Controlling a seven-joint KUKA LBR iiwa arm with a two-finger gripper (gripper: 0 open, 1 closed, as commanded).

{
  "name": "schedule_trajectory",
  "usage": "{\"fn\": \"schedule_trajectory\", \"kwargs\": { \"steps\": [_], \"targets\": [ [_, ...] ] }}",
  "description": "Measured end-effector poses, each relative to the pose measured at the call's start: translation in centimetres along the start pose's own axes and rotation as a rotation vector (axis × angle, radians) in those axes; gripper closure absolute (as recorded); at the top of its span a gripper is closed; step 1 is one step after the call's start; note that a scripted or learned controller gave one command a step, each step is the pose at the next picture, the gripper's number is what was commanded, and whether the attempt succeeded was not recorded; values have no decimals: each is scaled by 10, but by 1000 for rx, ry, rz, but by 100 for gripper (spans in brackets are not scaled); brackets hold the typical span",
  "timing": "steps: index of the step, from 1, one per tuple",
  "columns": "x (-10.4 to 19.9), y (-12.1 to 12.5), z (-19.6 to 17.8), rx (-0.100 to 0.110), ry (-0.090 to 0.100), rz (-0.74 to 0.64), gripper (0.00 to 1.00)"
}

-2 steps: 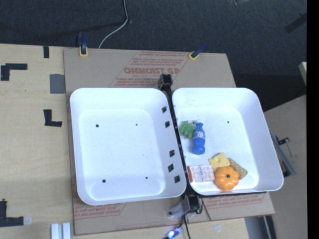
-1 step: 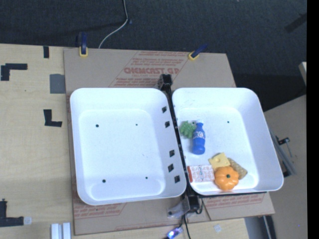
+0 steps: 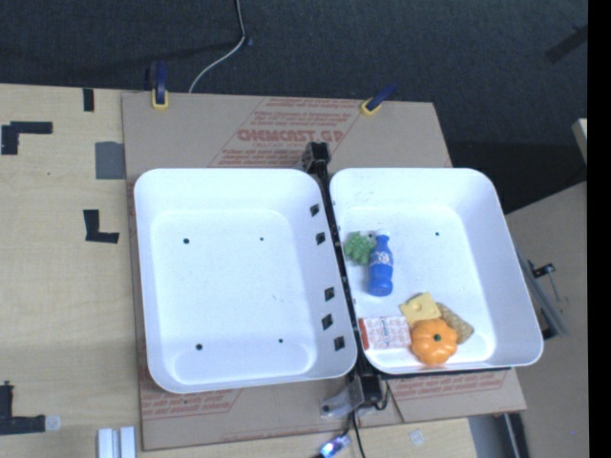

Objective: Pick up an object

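- White left bin [image 3: 229, 184] sits touching the right bin [image 3: 482, 203].
- Green clump [image 3: 359, 247] touches a blue bottle [image 3: 381, 267] in the right bin, near the shared wall.
- Red-and-white packet [image 3: 384, 332], yellow piece [image 3: 420, 306] and orange fruit [image 3: 433, 343] crowd its near edge.

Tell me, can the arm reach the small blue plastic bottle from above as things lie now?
Probably yes: the small blue plastic bottle lies uncovered in the right white bin, with the green leafy toy touching its left side.
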State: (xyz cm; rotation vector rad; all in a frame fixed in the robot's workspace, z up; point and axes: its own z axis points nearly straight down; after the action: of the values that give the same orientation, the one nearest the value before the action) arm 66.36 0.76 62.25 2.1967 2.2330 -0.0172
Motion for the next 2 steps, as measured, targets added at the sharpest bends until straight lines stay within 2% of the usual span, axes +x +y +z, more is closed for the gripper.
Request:
{"fn": "schedule_trajectory", "kwargs": {
  "steps": [2],
  "targets": [
    [1, 3, -20, -26, -4, -6, 100]
  ]
}}
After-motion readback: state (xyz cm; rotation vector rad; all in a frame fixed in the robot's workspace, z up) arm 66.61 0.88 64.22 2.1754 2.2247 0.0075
